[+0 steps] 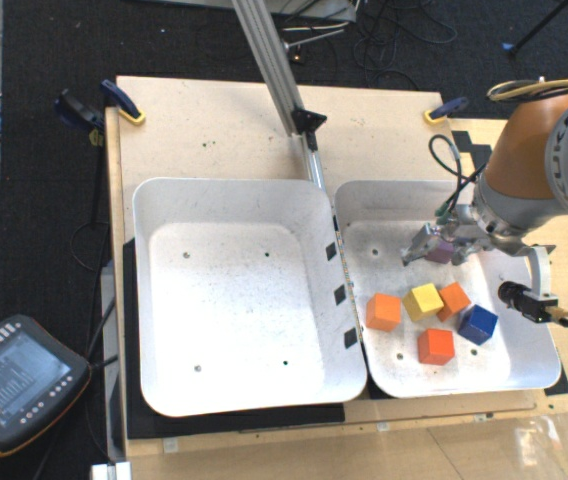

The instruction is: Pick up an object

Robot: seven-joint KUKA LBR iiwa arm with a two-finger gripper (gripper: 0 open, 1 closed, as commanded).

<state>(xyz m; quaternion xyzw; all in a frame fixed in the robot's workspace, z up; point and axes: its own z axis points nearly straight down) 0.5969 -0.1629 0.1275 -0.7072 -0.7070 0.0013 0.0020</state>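
My gripper (pixel 438 250) hangs over the back part of the right bin (pixel 524 373), reaching in from the right. A small purple block (pixel 443 252) shows between its fingers, partly hidden by them, and the fingers look shut on it. In front of the gripper, on the bin floor, lie an orange cube (pixel 384 311), a yellow cube (pixel 425 300), a second orange cube (pixel 455 298), a blue cube (pixel 478 323) and a red-orange cube (pixel 436 346).
The left bin (pixel 164 268) adjoins the right one along a shared rim. A metal pole (pixel 269 53) slants down to the bins' back junction. A teach pendant (pixel 14 383) lies at the lower left, off the bench.
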